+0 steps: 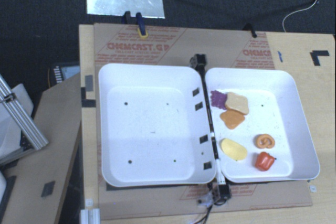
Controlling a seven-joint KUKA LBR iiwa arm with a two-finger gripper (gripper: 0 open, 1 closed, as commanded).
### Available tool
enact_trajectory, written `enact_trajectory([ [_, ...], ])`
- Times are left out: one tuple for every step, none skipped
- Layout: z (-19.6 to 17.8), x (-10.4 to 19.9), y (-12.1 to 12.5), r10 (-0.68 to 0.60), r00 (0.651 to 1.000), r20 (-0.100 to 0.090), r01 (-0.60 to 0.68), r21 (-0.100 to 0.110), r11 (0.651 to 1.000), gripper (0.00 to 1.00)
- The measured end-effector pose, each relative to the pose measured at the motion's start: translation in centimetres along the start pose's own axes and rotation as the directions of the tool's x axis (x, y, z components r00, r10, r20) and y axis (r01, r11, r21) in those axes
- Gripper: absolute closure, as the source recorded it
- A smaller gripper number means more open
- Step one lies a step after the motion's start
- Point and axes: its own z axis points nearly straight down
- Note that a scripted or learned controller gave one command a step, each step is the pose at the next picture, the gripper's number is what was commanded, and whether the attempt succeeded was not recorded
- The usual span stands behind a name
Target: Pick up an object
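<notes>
White bins sit side by side; we see the right bin (pixel 299 113) holding a purple piece (pixel 218 97), tan slice (pixel 237 103), orange piece (pixel 232 119), yellow piece (pixel 233 149), orange ring (pixel 265 140) and red pepper (pixel 264 161), all lying loose.

Bench (pixel 173 42): tan board top printed with red lettering, set over dark floor. Directly on it, two shallow white bins side by side, touching along a black hinge-like strip. Left bin (pixel 149 126) nearer the board's left edge. Right bin (pixel 294 113) reaches toward the right edge. Blue and yellow clamp (pixel 140 26) grips the far edge; small black clip (pixel 252 33) further right on that edge
</notes>
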Motion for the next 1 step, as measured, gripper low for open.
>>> enact_trajectory([
  [1.64,7.19,-2.52,-0.002,1.000,-0.006,0.002,0.008,1.000,1.00],
])
